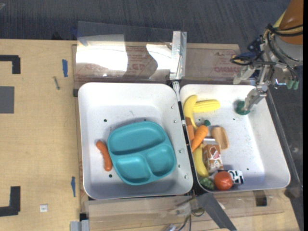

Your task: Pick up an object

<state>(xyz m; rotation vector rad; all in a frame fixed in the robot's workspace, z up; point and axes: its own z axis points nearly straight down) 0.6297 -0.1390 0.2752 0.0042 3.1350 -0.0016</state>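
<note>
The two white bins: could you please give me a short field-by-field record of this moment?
left white bin: teal three-compartment plastic tray; orange sausage-shaped toy beside the tray's left edge
right white bin: toy food piled along its left wall, including a yellow banana, an orange carrot and a red tomato
gripper: over the right bin's far right corner, at a small green object; grasp unclear

The fingers [250, 101] reach down at the far right corner of the right bin [269, 148], their tips touching a small green object [240, 108] (whether it is clamped I cannot tell). Left of the fingers lies a corn cob [207, 105] against a yellow banana [189, 106]. Nearer the camera from the fingers sit a carrot [199, 136], a bread slice [220, 137] and a tomato [223, 180]. Well left of the fingers, the left bin [91, 105] holds a teal divided plate [141, 151] and a sausage [104, 155].
</note>
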